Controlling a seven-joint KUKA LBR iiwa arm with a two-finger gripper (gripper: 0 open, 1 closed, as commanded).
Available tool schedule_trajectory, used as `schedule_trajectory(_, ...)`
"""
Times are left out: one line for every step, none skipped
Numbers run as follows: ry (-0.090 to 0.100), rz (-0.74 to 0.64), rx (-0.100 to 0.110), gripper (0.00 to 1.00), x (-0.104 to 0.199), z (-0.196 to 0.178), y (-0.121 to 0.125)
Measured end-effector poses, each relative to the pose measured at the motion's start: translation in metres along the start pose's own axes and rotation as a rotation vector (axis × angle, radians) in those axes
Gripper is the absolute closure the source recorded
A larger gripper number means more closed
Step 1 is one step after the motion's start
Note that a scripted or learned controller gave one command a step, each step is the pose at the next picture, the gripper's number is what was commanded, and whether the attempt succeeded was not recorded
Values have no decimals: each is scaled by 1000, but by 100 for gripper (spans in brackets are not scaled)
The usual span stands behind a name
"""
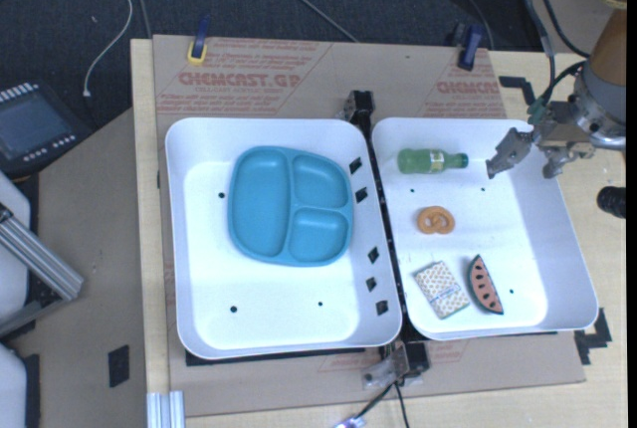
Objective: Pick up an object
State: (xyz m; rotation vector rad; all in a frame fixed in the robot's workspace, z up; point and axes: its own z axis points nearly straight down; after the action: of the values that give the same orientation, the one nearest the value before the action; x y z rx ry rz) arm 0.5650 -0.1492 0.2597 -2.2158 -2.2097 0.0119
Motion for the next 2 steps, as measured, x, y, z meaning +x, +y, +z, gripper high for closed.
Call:
schedule_trajectory(-2,-3,-13,0,0,-7,2)
schedule_trajectory(-2,-3,-8,0,-1,35,4)
